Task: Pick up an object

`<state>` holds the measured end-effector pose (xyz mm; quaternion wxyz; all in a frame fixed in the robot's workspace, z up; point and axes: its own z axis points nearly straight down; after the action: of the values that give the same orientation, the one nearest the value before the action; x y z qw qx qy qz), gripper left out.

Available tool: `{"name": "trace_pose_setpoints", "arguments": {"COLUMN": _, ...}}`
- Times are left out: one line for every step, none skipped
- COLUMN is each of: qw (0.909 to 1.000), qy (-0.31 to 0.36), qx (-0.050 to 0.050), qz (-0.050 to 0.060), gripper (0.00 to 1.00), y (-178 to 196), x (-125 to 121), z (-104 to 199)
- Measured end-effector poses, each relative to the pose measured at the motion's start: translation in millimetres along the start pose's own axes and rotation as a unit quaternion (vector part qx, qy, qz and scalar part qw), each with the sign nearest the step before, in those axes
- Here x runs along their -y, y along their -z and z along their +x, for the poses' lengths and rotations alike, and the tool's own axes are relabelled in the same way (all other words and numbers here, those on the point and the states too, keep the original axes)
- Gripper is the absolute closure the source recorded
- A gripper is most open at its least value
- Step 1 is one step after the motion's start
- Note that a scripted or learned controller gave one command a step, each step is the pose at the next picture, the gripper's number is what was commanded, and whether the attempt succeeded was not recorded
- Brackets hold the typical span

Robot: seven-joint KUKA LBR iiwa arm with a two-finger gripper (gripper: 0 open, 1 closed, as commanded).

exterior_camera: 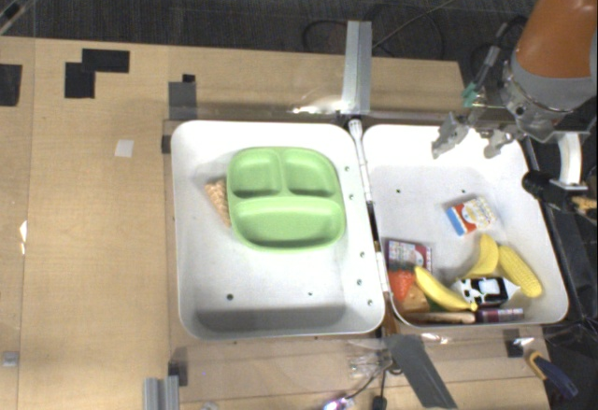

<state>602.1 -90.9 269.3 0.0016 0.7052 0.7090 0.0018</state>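
Above the right bin (411,165), end effector (470,139) open, fingers spread, nothing between them.

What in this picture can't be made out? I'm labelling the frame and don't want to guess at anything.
- Orange-brown textured item in the left white bin, camera view: mostly covered by the green three-compartment plastic tray, so its kind is unclear.
- Small red-and-white packet in the right white bin: print too small to read.
- Orange item: partly covered by the yellow banana.
- End effector: blurred; what its fingers are doing can't be told.
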Motion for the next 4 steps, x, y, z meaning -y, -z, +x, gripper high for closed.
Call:
{"name": "trace_pose_setpoints", "arguments": {"qw": 0.9999, "qy": 0.015, "qx": 0.000, "qz": 0.001, "gripper": 0.00, "y": -151.2, "x": 17.2, "z": -63.6}}
{"name": "trace_pose_setpoints", "arguments": {"qw": 0.9998, "qy": -0.015, "qx": 0.002, "qz": -0.011, "gripper": 0.00, "y": -172.9, "x": 46.9, "z": -112.1}}
{"name": "trace_pose_setpoints", "arguments": {"qw": 0.9998, "qy": -0.007, "qx": -0.005, "qz": -0.018, "gripper": 1.00, "y": -157.5, "x": 38.4, "z": -98.9}}
{"name": "trace_pose_setpoints", "arguments": {"qw": 0.9992, "qy": -0.041, "qx": 0.000, "qz": -0.001, "gripper": 1.00, "y": -94.0, "x": -20.8, "z": -46.9}}
